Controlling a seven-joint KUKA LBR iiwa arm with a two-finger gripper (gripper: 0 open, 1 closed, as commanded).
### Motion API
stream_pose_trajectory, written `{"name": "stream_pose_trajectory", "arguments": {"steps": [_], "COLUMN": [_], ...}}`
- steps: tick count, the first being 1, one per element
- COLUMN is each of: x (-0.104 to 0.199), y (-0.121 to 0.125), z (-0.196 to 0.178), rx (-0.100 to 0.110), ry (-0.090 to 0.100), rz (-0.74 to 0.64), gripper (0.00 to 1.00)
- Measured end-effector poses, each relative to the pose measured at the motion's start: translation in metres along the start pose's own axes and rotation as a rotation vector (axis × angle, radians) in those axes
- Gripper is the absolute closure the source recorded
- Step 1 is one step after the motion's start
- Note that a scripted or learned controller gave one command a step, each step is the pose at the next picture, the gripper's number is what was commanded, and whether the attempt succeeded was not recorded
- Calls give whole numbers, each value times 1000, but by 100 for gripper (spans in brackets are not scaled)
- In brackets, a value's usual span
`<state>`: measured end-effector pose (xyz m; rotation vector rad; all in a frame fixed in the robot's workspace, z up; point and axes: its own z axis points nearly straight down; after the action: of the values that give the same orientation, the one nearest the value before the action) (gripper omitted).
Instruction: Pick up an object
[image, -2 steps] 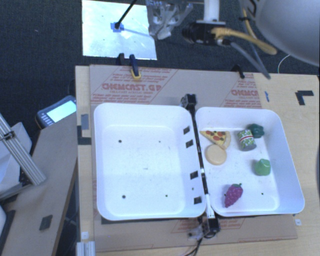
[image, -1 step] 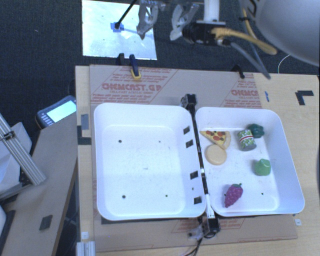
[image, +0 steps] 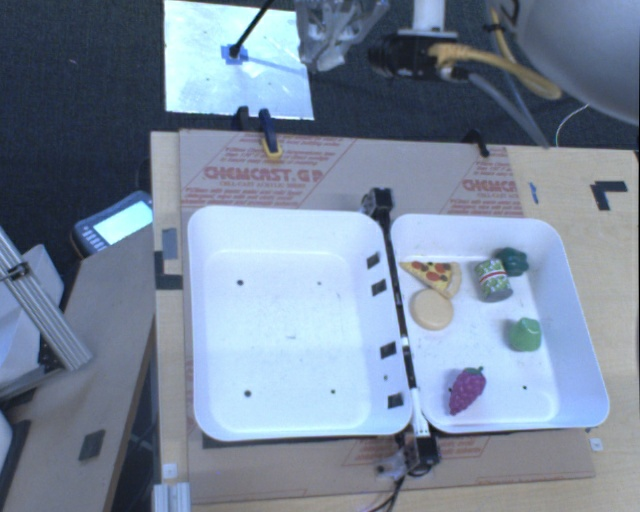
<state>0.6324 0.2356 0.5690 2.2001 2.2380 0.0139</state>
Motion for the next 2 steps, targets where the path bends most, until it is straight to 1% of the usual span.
{"name": "stream_pose_trajectory", "arguments": {"steps": [1, 2], "x": [0, 0], "y": [0, 0], "z": [0, -11], "rx": [1, -2], "ry": [0, 1], "rz": [-1, -4], "gripper": [0, 100]}}
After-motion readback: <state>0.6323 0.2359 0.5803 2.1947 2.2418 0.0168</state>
